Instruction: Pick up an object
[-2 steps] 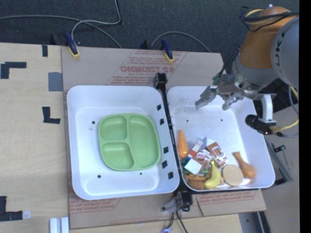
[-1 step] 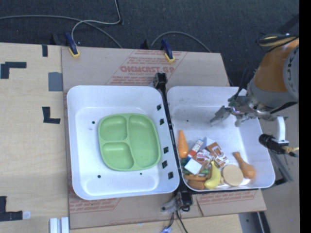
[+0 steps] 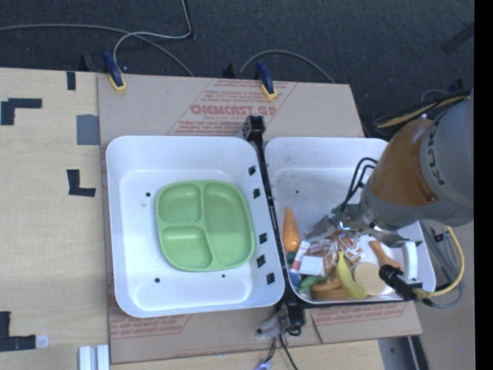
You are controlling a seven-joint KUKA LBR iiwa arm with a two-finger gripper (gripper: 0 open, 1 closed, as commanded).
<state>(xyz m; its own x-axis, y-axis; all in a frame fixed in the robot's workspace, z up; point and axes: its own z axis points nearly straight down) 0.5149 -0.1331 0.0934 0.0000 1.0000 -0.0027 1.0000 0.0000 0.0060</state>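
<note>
Candidate for the pick: carrot (image 3: 290,230). Lies flat on the floor of the right bin (image 3: 323,146), close to the wall shared with the left bin (image 3: 123,168), at the left margin of the clutter and touching little on its far end. Long axis roughly along that shared wall, running from the near side of the bin to the far side; narrow tip pointing to the far side, thick end toward the near corner, just beside a white carton (image 3: 311,265) and a green item (image 3: 306,282). To the right of these, a heap of crumpled wrappers (image 3: 343,245), then a banana (image 3: 348,276) curved beside a pale round piece (image 3: 371,277), all packed against the near wall. Gripper (image 3: 344,223) low over the wrapper heap, near the carrot but apart from it, largely masked by the grey wrist and orange band; degree of opening cannot be told, and nothing seen held. Judged: approach stage, no grasp made yet. For a sound grasp, advisable to close across the carrot's short width, at the thicker half, with the closing line square to the long axis; also to descend clear of the bin wall and of the carton. Risk if lowered where now placed: loose wrappers taken, or nothing at all. Left bin bearing only a green divided plate (image 3: 204,226); both bins on a cardboard sheet (image 3: 308,102) held by two clamps (image 3: 115,75)
</note>
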